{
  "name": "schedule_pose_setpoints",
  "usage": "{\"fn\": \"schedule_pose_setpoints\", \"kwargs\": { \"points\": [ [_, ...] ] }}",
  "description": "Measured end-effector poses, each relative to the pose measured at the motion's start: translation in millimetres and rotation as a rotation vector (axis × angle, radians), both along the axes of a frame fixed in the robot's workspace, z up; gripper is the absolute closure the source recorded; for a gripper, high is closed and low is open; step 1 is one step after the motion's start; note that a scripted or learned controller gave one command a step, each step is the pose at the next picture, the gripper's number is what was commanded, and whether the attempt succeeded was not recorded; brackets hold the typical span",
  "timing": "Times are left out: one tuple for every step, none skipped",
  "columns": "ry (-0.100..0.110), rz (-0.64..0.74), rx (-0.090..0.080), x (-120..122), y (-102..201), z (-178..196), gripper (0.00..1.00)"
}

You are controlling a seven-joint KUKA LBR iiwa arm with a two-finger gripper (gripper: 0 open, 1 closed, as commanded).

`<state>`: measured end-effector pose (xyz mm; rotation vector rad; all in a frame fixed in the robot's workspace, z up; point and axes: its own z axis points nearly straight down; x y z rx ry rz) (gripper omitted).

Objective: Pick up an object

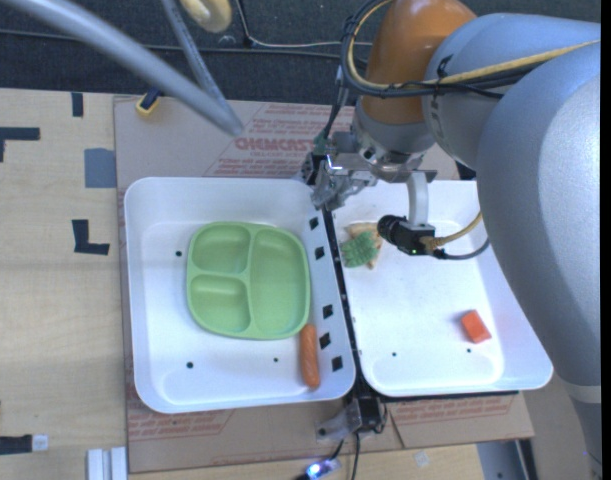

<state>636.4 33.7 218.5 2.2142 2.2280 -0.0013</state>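
My gripper point(328, 176) hangs over the far end of the divider between the two bins, below the orange wrist band. Just in front of it and a little to the right, a small green and tan toy point(362, 247) lies in the right bin point(525, 368). An orange-red block point(474, 326) sits near that bin's right side. In the left bin point(145, 298), an orange carrot-shaped piece point(309, 356) lies by the divider at the near end, next to a green divided plate point(249, 279). I see nothing in the gripper.
The arm's grey body covers the right bin's far right corner. A black cable with a connector point(405, 235) dangles beside the green toy. The bins rest on cardboard point(275, 133) over a wooden bench.
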Motion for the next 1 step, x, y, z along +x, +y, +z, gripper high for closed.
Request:
{"fn": "schedule_pose_setpoints", "kwargs": {
  "points": [
    [0.001, -0.001, 0.001, 12.5, 47.9, -8.0, 1.00]
  ]
}}
